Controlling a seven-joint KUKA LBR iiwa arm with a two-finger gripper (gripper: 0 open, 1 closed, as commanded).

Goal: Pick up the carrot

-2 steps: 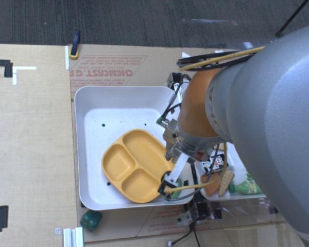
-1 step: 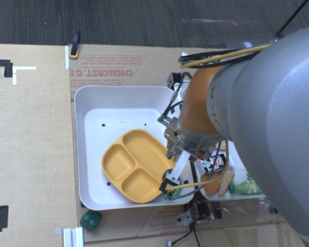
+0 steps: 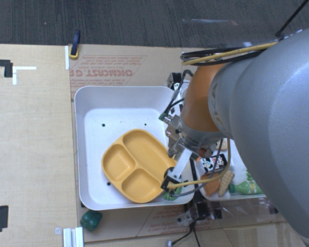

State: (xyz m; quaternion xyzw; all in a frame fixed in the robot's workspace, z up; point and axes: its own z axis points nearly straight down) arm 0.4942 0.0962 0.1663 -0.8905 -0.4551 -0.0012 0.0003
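- One yellow plate [image 3: 136,163] lay in left bin [image 3: 87,133], toward near-right corner.
- Carrot [image 3: 210,188] lay at near edge of right bin [image 3: 238,161], partly beneath corn [image 3: 225,181].
- Gripper [image 3: 181,151] hung over the bins' shared edge; its grip could not be told.

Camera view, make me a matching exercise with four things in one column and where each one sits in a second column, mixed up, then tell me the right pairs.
Things:
1. yellow divided plate
2. dark green lump
3. pale corn cob
4. blue and yellow clip

Places:
A. on the bench, just outside the white bin's near corner
B. at the bench's far edge, beyond the bin
C. inside the white bin
D. close beside the grey arm, right of the plate in the picture

Pairs: 1-C, 2-A, 3-D, 4-B
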